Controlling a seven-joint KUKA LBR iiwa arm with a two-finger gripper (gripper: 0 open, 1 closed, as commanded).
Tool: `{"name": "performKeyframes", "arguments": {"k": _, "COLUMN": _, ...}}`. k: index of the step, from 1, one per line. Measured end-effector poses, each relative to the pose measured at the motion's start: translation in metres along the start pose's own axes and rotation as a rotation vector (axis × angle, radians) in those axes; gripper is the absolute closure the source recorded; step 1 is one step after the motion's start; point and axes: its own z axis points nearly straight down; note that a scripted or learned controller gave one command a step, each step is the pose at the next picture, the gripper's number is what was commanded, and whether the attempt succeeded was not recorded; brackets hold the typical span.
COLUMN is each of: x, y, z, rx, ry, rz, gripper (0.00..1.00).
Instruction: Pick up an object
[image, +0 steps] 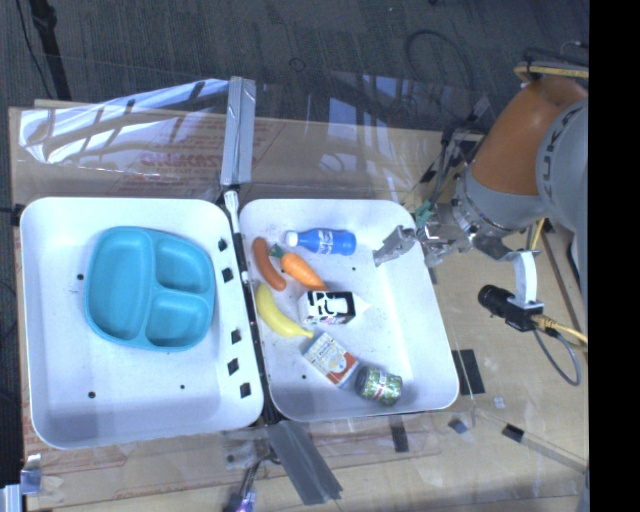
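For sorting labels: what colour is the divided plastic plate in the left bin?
Light blue, seen clearly in the camera view: the divided plastic plate.

The divided tray (150, 287) lies in the left bin (45, 400); bottle (322, 240), banana (278, 314) and can (379, 385) lie in the right bin (425, 340).

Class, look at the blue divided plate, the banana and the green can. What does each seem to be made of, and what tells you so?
Blue divided plate: probably moulded plastic, even colour, soft sheen, rounded compartments.
Banana: likely a plastic toy, uniform yellow and smooth, though real fruit cannot be ruled out.
Green can: apparently metal, with a shiny rim and printed label; too small to be sure.
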Motion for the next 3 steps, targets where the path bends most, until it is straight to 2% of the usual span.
{"name": "performKeyframes", "arguments": {"k": 1, "x": 0.052, "y": 0.001, "z": 0.101, "rx": -0.014, "ry": -0.004, "rz": -0.086, "gripper": 0.00}}
{"name": "performKeyframes", "arguments": {"k": 2, "x": 0.115, "y": 0.040, "z": 0.134, "rx": -0.003, "ry": -0.002, "rz": -0.111, "gripper": 0.00}}
{"name": "performKeyframes", "arguments": {"k": 3, "x": 0.116, "y": 0.040, "z": 0.124, "rx": 0.000, "ry": -0.001, "rz": -0.115, "gripper": 1.00}}
